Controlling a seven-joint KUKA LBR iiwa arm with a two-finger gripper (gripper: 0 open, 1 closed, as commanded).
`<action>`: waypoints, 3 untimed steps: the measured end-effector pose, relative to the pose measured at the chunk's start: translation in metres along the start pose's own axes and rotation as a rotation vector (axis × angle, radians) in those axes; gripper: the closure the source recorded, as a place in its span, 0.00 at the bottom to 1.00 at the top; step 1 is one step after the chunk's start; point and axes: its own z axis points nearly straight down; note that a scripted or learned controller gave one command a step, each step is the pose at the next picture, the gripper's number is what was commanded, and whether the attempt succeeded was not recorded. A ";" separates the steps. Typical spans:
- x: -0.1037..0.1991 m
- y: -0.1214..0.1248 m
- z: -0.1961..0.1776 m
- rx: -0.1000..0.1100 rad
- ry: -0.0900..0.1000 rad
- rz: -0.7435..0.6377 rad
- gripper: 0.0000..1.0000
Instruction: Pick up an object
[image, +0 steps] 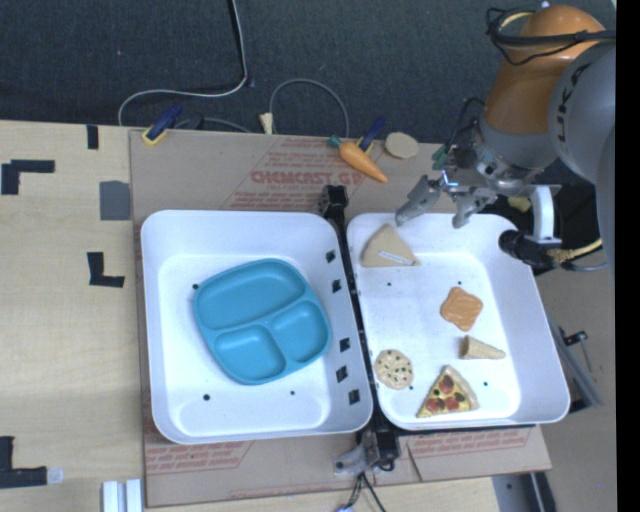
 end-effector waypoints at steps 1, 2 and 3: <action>-0.077 -0.085 0.040 0.008 -0.002 0.011 0.00; -0.110 -0.083 0.165 -0.006 -0.003 0.003 0.00; -0.110 -0.081 0.148 -0.009 -0.006 0.001 1.00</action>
